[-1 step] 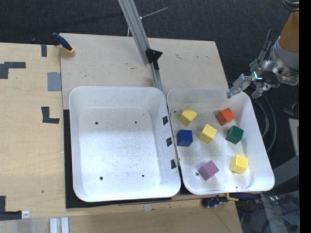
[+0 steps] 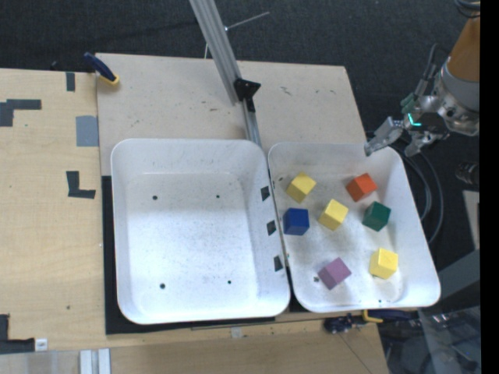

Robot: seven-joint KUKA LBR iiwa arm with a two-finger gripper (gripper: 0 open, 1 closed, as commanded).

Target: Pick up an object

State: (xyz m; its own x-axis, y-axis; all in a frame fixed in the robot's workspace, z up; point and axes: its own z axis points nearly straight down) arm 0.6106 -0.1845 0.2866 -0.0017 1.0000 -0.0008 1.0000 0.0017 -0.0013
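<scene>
Claw [image 2: 383, 141] above right bin's [image 2: 417, 209] far rim

My view is evenly and fairly brightly lit from overhead, so the two white bins [image 2: 195, 232] read almost washed out while the dark floor around the bench swallows detail. Shadows are short and soft, hugging the blocks [image 2: 337, 273] and the bin rims. Focus is moderate and grainy, and my gripper [image 2: 394, 135] looks slightly smeared.

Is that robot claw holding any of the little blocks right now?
No. The gripper hangs over the right bin's upper right rim with nothing between its fingers; the blocks lie in the bin.
</scene>
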